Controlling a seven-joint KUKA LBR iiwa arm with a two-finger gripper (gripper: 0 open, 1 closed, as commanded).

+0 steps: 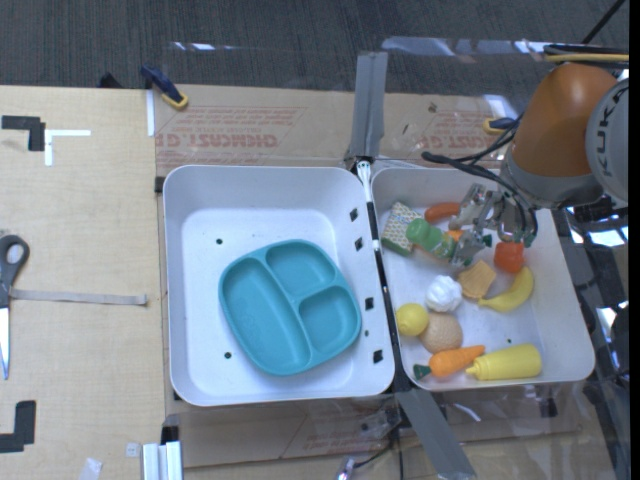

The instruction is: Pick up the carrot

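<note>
The carrot (452,360) is orange with a green top. It lies near the front wall of the right bin (570,313), between a tan potato (441,332) and a yellow bottle (506,363). My gripper (472,230) hangs over the back half of that bin, well behind the carrot and apart from it. It sits among a green vegetable (426,236), a small orange piece (441,211) and a red tomato (509,256). The arm's orange band (560,118) rises to the right.
The right bin also holds a banana (511,293), a lemon (411,319), a white garlic bulb (443,293), a tan block (476,280) and a checkered packet (400,225). A teal divided plate (290,306) lies in the left bin (190,268). Scissors (8,268) rest far left.
</note>
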